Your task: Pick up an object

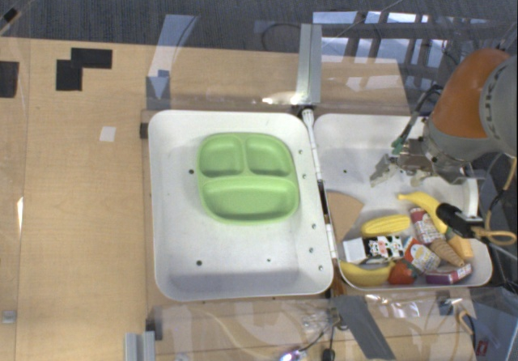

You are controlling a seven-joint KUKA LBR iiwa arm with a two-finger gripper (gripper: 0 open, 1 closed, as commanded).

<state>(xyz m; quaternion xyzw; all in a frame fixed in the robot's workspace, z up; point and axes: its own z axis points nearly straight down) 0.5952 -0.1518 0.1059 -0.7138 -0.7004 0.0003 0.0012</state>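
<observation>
A pile of toy foods lies in the front right corner of the right bin (348, 141). It includes a yellow banana (425, 205), a yellow corn piece (385, 225), a black-and-white carton (380, 248), a red fruit (401, 273), a second banana (364, 273) and a cone (453, 250). My gripper (387, 176) hangs over the bare middle of that bin, just behind and left of the pile. Its fingers look open, with nothing between them. The grey arm with its orange band (465, 104) comes in from the right.
The left bin (174, 254) holds a green divided plate (247, 176) in its middle. A metal rail (320, 189) separates the two bins. A brown patch (346, 210) shows at the right bin's front left. Metal frame bars (405, 48) stand behind the right bin.
</observation>
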